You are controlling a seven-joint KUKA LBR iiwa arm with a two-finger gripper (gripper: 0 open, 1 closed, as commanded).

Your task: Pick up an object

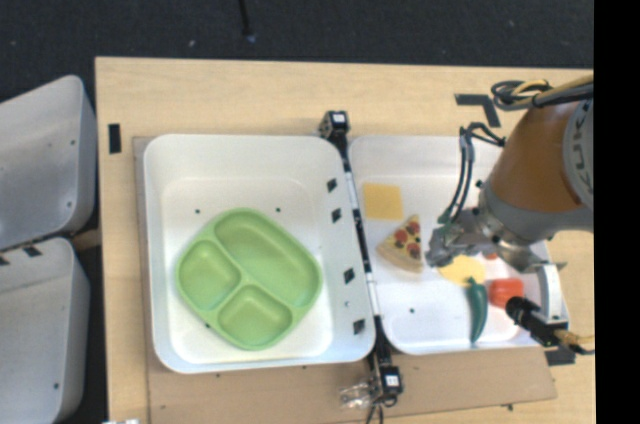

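Observation:
The right bin (420,157) holds a yellow cheese square (383,201), a pizza slice (405,244), a yellow piece (462,269), a green pepper (477,305) and a small orange-red item (506,289). My gripper (445,247) hangs low in this bin, just right of the pizza slice and at the upper left edge of the yellow piece. The orange-banded wrist (540,162) rises above it to the right.
The left bin (165,162) carries a green three-compartment plate (250,278). A divider with black clips (352,242) separates the bins. White chair-like shapes (40,172) stand left of the bench. A cable (463,177) loops down beside the arm.

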